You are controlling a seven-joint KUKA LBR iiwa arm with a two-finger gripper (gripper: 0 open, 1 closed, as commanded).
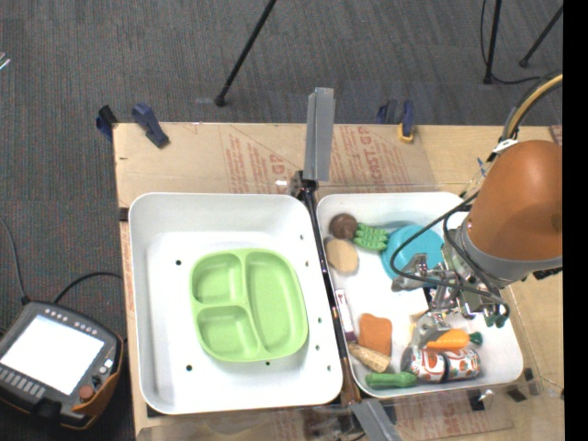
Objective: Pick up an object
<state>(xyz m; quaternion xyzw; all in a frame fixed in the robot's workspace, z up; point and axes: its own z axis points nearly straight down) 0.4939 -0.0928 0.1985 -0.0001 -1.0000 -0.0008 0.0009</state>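
The gripper (447, 312) hangs low inside the right bin (397, 200), and from this slanted view I cannot tell how it is set, since cables and metal parts clutter it. Taking the gripper as the landmark: directly below it, touching or nearly so, lies a toy carrot (449, 340) — orange with a green tip pointing right. Just under the carrot rests a crushed can (445, 366), red and silver, lying on its side. To the gripper's left, near but apart, sits an orange block (375, 330); below that, further left and down, a tan bread-like piece (368, 356) and a green bean-shaped item (391, 379) lie along the bin's front wall. Up and to the left of the gripper is a blue round dish (412, 246), partly hidden by a black cable. Further left again are a green toy with ridged leaves (370, 237), a dark brown ball (344, 225) and a pale potato-like piece (342, 256). A thin pen-like stick (344, 311) lies along the right bin's left wall.

Above and right of the gripper looms the arm's orange band (517, 202). Well to the gripper's left, the left bin (152, 246) holds 1 green plate with 3 compartments (248, 305). Far left, off the bench, a control pendant (53, 363) rests on the floor
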